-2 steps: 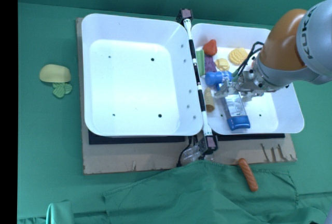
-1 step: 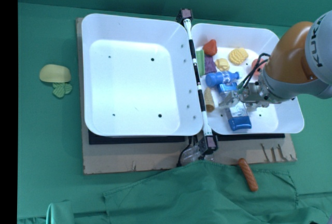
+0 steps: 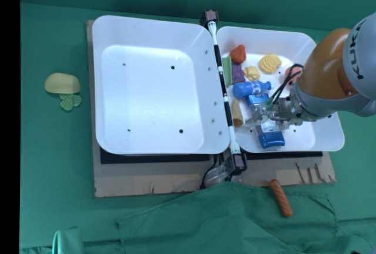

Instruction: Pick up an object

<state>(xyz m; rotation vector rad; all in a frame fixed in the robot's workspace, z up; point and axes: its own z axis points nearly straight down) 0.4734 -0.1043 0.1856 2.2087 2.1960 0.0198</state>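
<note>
My gripper (image 3: 263, 119) hangs low inside the right bin (image 3: 329, 140), over its middle, the grey arm with its orange band coming in from the right. Right under and around it lie a blue bottle (image 3: 249, 89) and a blue block (image 3: 271, 140). Further back in the bin sit a red piece (image 3: 238, 53), a purple piece (image 3: 238, 73), a green stick (image 3: 227, 69), two yellow pieces (image 3: 269, 63) and an orange cone (image 3: 236, 112) by the left wall. Nothing is visibly held.
The left bin (image 3: 117, 35) stands beside the right one, with a black-and-white bar (image 3: 222, 79) along the divide. Off the bench lie a yellow and green toy (image 3: 63, 88) at left and an orange sausage (image 3: 281, 197) on the cloth in front.
</note>
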